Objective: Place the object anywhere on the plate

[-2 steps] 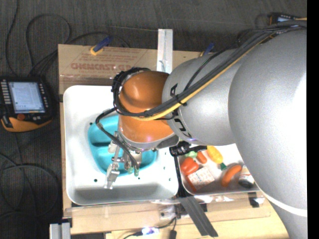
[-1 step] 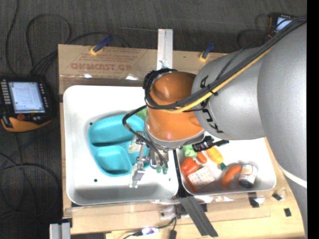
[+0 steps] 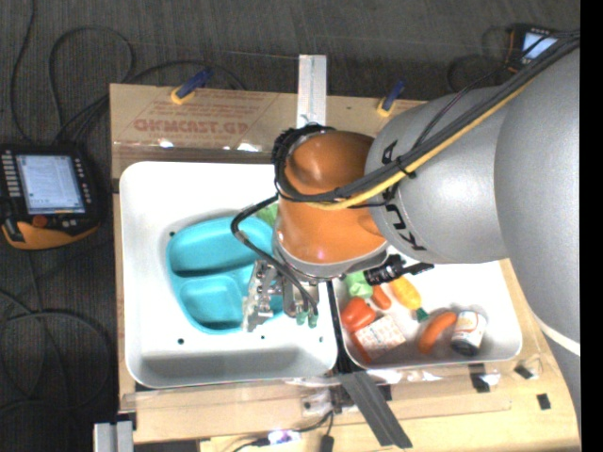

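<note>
A light blue divided plate lies in the left white bin. My gripper hangs low over the bin floor just off the plate's right edge, near the wall between the two bins. The orange wrist band and the grey arm cover the plate's far right part. A small green thing peeks out from behind the wrist at the plate's upper right edge. I see no object clearly held in the gripper.
The right bin holds several toy foods: a red piece, a yellow-orange piece, a printed box, an orange piece and a small can. A pendant lies left of the bench.
</note>
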Tool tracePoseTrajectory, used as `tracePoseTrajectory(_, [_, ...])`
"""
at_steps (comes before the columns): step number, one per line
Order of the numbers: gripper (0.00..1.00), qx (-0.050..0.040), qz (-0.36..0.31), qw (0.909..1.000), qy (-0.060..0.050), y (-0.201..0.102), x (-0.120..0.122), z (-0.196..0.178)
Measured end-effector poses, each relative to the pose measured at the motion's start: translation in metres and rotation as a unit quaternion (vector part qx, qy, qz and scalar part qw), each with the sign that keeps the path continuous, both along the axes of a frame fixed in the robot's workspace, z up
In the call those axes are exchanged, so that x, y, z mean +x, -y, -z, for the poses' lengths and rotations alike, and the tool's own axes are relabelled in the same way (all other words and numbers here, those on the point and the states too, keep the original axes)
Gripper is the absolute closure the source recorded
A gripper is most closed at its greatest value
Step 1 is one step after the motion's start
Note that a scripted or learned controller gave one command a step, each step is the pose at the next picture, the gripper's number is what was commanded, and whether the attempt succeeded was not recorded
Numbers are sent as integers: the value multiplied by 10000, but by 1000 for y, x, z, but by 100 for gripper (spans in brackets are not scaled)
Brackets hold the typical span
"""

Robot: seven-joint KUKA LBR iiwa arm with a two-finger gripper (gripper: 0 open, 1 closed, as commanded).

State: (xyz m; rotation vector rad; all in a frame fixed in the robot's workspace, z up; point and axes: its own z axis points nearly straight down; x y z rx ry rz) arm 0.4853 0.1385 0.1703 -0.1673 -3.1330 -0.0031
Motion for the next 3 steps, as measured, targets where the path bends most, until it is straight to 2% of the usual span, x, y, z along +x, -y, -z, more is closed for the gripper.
tracePoseTrajectory(1, [100, -15, -705, 9975, 16, -58, -2, 19])
tracePoseTrajectory(2, [100, 4, -573, 9984, 2, -60, 5, 40])
tracePoseTrajectory(3, [0, 6, -571, 9984, 2, -60, 5, 40])
